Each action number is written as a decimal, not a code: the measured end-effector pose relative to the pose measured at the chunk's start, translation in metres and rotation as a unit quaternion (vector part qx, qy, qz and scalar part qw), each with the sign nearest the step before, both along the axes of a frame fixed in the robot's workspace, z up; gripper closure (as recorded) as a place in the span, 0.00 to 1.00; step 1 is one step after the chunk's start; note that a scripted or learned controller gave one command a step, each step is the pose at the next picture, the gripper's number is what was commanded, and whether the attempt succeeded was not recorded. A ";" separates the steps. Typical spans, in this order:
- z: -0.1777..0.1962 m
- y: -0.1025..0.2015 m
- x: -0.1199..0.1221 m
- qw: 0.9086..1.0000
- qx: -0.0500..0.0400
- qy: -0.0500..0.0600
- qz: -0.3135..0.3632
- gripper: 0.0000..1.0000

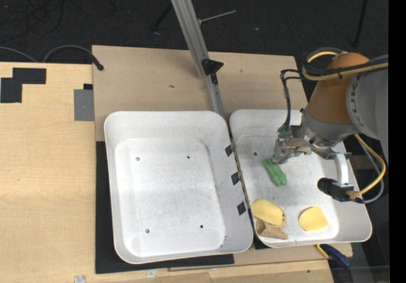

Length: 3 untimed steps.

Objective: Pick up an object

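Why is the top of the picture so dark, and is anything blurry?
Camera view: the floor behind the bench is black and unlit, while the white bins are bright; the end effector looks slightly soft, and the green toy casts only a faint shadow.

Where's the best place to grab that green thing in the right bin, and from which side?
Likely across the middle of the green thing, coming straight down. It lies flat, long and narrow, slanting, so fingers should close across its short width. The gripper hovers at its upper end.
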<state>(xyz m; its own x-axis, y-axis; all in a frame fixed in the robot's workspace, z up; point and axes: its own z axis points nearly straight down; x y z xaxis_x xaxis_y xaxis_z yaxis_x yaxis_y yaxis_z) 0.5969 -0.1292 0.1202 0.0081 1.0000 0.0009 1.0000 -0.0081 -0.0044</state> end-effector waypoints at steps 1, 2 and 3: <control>0.050 -0.010 0.002 1.000 -0.001 -0.003 0.001 1.00; 0.103 -0.011 0.002 1.000 -0.001 -0.004 0.004 1.00; 0.114 0.039 0.017 1.000 0.001 -0.002 0.006 1.00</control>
<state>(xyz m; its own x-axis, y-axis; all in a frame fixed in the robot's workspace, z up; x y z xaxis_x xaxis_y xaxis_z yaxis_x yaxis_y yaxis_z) 0.6141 -0.0904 0.2338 -0.0047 1.0000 0.0022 1.0000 0.0047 0.0000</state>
